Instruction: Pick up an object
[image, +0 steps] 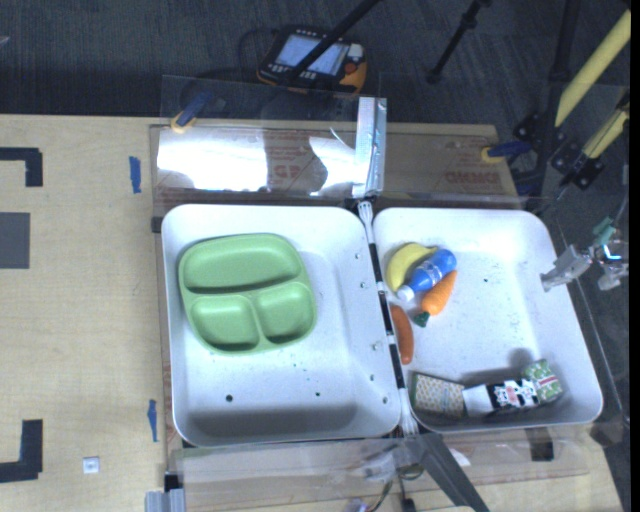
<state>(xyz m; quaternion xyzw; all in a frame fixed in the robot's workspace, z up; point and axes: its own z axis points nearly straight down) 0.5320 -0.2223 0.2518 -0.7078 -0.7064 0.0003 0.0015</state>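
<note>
I read the task as not yet started: no object has left the bins. The two-finger metal gripper (585, 262) sits at the far right edge of the camera view, over the right rim of the right-hand shallow white bin (500, 300), well apart from every item inside. It carries nothing; whether it is released or clenched I cannot tell at this size.

Candidate objects, all resting in the right bin:
- a yellow plastic banana (404, 262), near the dividing wall;
- a small blue-and-white bottle (428, 273), lying across the banana;
- an orange toy carrot with a green tip (436, 294), just beside the bottle;
- a slim orange-red stick-shaped item (403, 335), along the dividing wall;
- a tube-like package with a black-and-white printed label (487, 394), lying near the front wall.

The left-hand shallow white bin (330, 390) holds a green three-compartment plastic tray (246, 289).

Remaining work, in my judgement: select one object, travel left over it, descend, close and lift. The package lies clear of the others; the banana cluster is crowded.
</note>
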